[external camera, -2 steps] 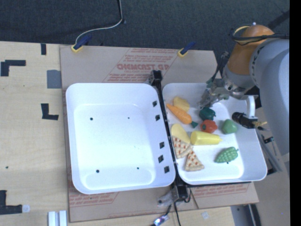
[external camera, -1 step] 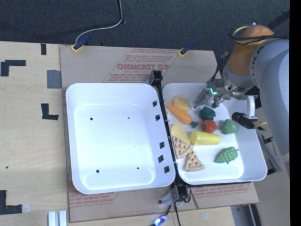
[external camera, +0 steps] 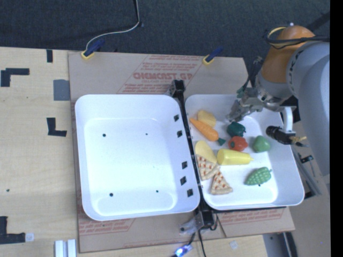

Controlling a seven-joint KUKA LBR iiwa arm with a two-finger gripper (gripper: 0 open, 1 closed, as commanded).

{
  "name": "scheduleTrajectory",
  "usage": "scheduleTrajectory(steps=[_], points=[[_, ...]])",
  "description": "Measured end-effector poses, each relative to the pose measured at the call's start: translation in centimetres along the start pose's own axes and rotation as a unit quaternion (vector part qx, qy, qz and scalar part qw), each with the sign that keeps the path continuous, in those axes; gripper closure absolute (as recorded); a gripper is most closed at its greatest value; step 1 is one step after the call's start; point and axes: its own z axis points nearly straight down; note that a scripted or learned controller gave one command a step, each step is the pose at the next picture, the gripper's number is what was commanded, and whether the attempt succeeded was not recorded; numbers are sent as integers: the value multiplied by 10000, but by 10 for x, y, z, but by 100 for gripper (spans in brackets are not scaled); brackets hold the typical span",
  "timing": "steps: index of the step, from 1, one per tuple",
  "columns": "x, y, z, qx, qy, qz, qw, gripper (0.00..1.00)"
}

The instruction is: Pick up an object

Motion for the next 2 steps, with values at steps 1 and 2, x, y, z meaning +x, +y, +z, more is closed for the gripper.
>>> scheduleTrajectory(steps=[1,2], points=[[0,0,1,3,-1,-1,10000,0],[-42,-1,22,8,12,18,10000,0]])
